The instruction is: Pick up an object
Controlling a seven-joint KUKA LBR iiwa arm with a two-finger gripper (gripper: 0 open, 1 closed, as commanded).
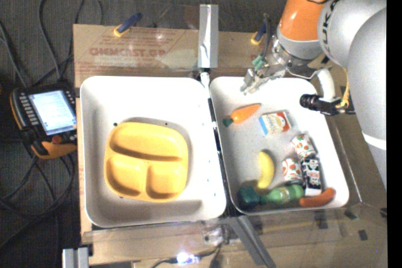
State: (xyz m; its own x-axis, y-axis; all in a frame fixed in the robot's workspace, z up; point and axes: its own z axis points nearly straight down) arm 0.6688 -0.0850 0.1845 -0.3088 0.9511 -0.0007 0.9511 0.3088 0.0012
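Note:
The right bin (333, 135) holds an orange carrot (245, 113), a small white carton (275, 122), a yellow banana (266, 169), two red-and-white cans (303, 145), a dark can (311, 174), a green toy vegetable (270, 196) and a red sausage-like piece (317, 198). My gripper (253, 80) hangs over the bin's back left corner, up and right of the carrot and apart from it. It looks open, and nothing sits between its fingers.
The left bin (94, 97) holds a yellow divided plate (147, 160). A metal divider post (208, 41) stands behind the bins' shared wall. A teach pendant (47, 111) and cables lie off the bench to the left.

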